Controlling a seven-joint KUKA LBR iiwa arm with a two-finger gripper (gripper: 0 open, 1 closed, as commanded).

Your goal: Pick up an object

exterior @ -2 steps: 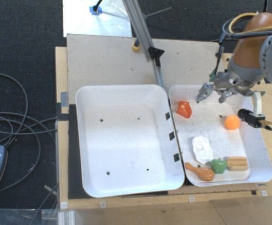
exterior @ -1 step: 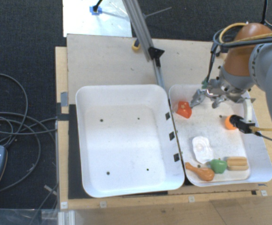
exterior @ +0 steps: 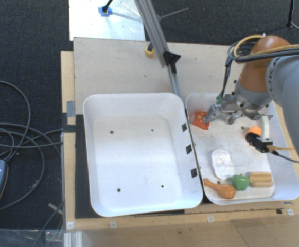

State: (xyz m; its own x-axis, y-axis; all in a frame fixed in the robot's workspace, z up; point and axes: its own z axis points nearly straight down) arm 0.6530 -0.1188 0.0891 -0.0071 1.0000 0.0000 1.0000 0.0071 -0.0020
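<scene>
In the right bin [exterior: 288,181], a red block [exterior: 199,120] lies near the far left corner. My gripper [exterior: 218,118] hangs low just right of it, and its fingers look spread, with nothing between them. One fingertip [exterior: 207,119] is at the block's right edge. Toward the near side of the same bin lie a white lumpy object [exterior: 222,162], an orange drumstick-shaped toy [exterior: 220,188], a green round toy [exterior: 240,181] and a tan bun-like toy [exterior: 261,179].
The left bin [exterior: 139,153] sits beside the right one, sharing a raised rim with black tabs [exterior: 188,148]. A grey pole [exterior: 157,32] slants over the far bench. A small orange piece [exterior: 253,132] sits by the arm's cable at the right.
</scene>
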